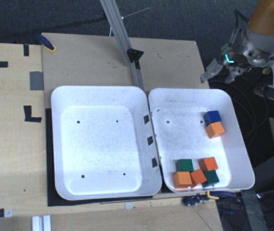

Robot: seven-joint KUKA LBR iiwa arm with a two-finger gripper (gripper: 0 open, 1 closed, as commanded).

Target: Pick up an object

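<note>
Jaws point(222, 71) spread open, empty, outside right bin point(233, 105); blocks point(196, 172) well apart below

Two blocks point(214, 123) are set touching near the right bin's point(233, 105) far right side, and five blocks point(196, 172) are clustered at its near edge.

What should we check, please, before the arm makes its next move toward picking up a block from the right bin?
1. Blocks available in the right bin: ok, a blue block touching an orange block, plus a cluster near the front wall.
2. Hand over the bin: not ok, it sits beyond the bin's far right corner.
3. Hand free of any object: ok, nothing between its fingers.
4. Target isolated: not ok, every block touches a neighbour.
5. Finger opening: ok, spread apart.
</note>
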